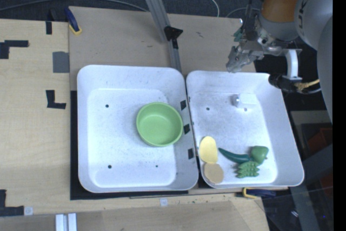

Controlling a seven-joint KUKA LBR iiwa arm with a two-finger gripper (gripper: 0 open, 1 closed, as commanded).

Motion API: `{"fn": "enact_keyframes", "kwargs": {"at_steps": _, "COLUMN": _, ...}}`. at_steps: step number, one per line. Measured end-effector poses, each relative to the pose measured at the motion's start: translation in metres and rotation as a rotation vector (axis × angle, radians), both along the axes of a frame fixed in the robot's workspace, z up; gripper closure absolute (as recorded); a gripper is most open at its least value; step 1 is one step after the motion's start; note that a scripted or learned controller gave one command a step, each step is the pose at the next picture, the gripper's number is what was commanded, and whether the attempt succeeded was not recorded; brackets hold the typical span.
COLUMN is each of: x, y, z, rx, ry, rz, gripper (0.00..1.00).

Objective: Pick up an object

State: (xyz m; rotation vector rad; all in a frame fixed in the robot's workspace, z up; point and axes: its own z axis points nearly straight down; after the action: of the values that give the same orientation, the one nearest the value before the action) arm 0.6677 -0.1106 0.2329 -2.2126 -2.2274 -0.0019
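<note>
Wooden worktop (32,116) carries two white bins; no readable writing. Gripper (238,62) hovers above the right bin's (281,116) far rim, holding nothing visible; its state I cannot tell.

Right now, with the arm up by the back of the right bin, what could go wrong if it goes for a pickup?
1. The small toys crowd the right bin's front corner, so a grab may catch the wall or two at once.
2. The gripper hangs far from them, so a straight drop likely closes on nothing.
</note>
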Motion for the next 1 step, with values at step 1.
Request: {"fn": "enact_keyframes", "kwargs": {"at_steps": 1, "x": -0.0135, "y": 0.0512, "z": 0.0089, "rx": 0.0, "ry": 0.001, "rz": 0.0, "gripper": 1.0}}
